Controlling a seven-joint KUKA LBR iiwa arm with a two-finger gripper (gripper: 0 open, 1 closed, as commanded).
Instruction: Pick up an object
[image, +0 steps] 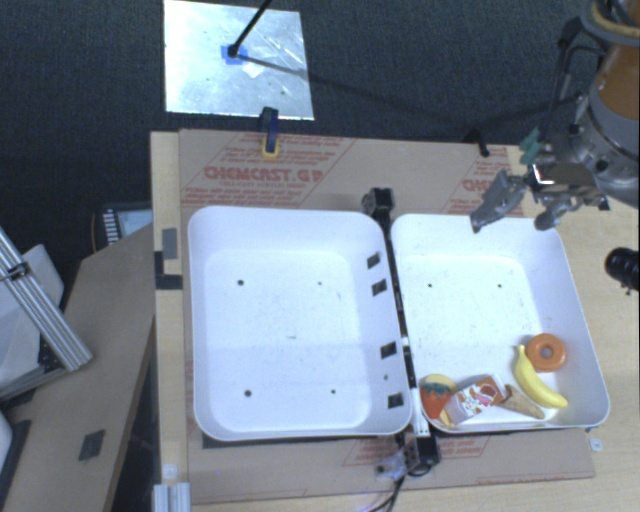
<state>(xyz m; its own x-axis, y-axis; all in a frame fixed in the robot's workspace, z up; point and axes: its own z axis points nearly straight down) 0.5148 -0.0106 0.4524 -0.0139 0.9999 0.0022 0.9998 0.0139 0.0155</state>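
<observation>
Under both bins, board (300, 160) printed "CHEMCAST GP"

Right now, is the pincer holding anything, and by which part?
Nothing is held. The pincer hangs open above the right bin's far edge, nothing between its fingers.

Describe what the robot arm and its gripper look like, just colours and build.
The arm is grey metal with an orange band near the wrist and dark cabling alongside. Its gripper is grey, with two finger-like prongs and a small teal-green marking on the body.
</observation>
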